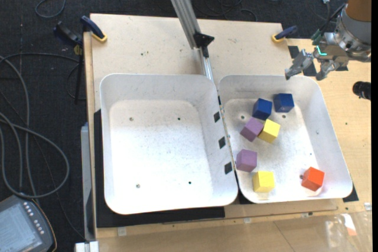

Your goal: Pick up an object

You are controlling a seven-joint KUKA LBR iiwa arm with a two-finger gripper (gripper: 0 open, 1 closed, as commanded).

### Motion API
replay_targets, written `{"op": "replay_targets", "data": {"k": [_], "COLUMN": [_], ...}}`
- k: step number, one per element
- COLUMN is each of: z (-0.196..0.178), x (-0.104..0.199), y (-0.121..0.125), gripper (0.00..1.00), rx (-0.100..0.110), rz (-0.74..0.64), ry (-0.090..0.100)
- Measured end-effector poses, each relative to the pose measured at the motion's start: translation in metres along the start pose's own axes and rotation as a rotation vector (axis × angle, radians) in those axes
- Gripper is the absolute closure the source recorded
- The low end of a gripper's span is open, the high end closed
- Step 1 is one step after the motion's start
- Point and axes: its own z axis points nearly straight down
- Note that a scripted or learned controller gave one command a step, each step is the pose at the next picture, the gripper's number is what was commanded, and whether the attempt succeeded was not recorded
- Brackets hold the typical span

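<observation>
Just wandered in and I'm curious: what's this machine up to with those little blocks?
A robot arm is meant to pick up a block. Its gripper hangs above the far rim of the right bin, with nothing between its fingers. Seven blocks lie in that bin: two blue, two purple, two yellow and one orange. None has been lifted yet.

The right bin [331, 144] holds 7 cubes: 2 blue, 2 purple, 2 yellow, 1 orange [313, 178].
</observation>
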Motion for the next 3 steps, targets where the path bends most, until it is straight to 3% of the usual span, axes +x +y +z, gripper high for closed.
{"op": "replay_targets", "data": {"k": [1, 3], "z": [-0.002, 0.091], "x": [0.000, 0.015], "y": [0.001, -0.001], "gripper": [0.00, 0.00], "rx": [-0.003, 0.001], "rz": [-0.001, 0.000], "ry": [-0.002, 0.000]}}
